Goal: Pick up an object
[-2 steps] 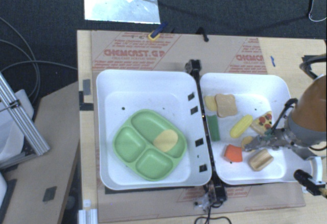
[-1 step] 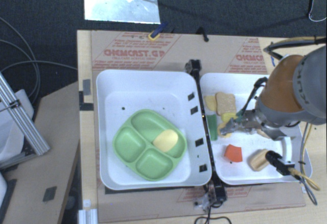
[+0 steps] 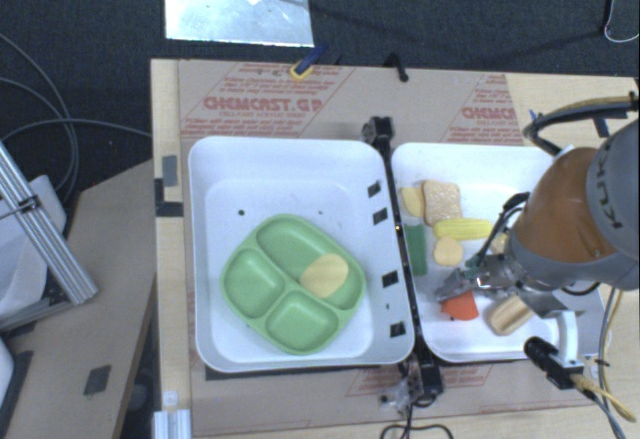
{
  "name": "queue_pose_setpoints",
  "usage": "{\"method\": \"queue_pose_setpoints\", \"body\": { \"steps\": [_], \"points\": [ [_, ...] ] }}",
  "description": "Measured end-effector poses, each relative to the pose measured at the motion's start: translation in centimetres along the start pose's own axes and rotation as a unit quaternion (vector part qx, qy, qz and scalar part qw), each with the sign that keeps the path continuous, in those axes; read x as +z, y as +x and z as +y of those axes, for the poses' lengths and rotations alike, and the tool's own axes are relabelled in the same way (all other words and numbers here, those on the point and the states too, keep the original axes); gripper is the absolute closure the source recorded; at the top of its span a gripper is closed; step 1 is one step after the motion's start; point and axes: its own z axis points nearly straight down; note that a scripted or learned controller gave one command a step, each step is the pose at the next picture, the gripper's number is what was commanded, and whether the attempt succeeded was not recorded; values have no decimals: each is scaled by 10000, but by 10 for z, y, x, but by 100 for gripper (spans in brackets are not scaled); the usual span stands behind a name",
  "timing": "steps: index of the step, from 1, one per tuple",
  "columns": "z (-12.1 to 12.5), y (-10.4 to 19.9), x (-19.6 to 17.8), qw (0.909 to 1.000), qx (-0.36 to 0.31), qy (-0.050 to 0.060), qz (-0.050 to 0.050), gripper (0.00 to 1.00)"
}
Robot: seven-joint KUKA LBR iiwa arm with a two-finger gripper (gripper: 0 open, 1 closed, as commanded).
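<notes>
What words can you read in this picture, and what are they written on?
"CHEMCAST. GP": red print on the brown sheet under the bins, behind the left bin.
"CHEMCAS...": the same red print again behind the right bin, slanted and partly hidden by a cable.
Letters on the arm's dark grey body: cut off at the picture's edge, too little to read.
The green plate and the food pieces carry no writing.

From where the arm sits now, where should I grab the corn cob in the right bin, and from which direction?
Grip the corn cob across its middle, coming straight down from above. It lies on its side, long axis running left to right, so the narrow width is what fits between fingers. Its left end sits close to the cracker and a small yellow piece, so the middle or right part looks freer, though the arm partly hides that end.
</notes>
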Motion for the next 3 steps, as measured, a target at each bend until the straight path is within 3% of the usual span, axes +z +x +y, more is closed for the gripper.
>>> {"method": "queue_pose_setpoints", "body": {
  "steps": [1, 2, 3],
  "points": [
    [4, -1, -11, 10000, -5, -40, -12, 100],
    [83, 70, -107, 9999, -73, -106, -1, 100],
    [56, 150, -147, 10000, -64, -41, 15, 100]
  ]
}}
